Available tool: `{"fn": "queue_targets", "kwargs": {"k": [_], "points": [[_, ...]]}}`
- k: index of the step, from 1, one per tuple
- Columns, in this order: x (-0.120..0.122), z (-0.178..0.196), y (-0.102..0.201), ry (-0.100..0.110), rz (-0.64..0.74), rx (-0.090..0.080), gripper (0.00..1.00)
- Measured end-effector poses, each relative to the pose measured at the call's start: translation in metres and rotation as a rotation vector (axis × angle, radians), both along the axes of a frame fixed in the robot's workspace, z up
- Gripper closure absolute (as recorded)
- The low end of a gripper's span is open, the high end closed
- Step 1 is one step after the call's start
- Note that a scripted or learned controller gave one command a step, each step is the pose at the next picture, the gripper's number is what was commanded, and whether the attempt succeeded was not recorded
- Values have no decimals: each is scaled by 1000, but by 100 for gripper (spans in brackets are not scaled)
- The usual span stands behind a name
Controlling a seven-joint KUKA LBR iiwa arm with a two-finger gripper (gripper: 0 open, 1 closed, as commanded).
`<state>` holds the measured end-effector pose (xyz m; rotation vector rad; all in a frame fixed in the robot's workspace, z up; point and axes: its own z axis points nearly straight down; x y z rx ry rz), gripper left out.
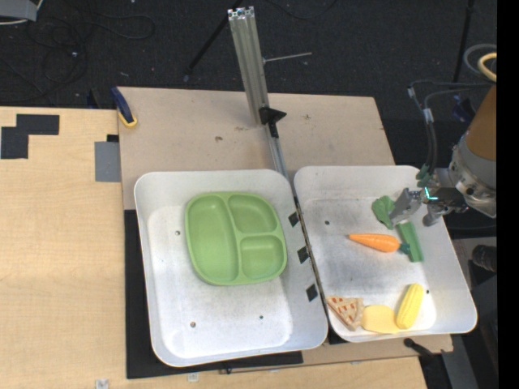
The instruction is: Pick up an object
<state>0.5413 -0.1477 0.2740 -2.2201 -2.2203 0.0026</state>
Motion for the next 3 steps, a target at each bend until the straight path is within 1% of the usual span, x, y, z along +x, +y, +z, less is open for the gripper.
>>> {"fn": "queue_targets", "kwargs": {"k": [1, 2, 3], "points": [[0, 1, 0, -1, 0, 0, 0], [2, -52, 10, 6, -1, 2, 0], [4, -112, 19, 7, -1, 2, 0]]}}
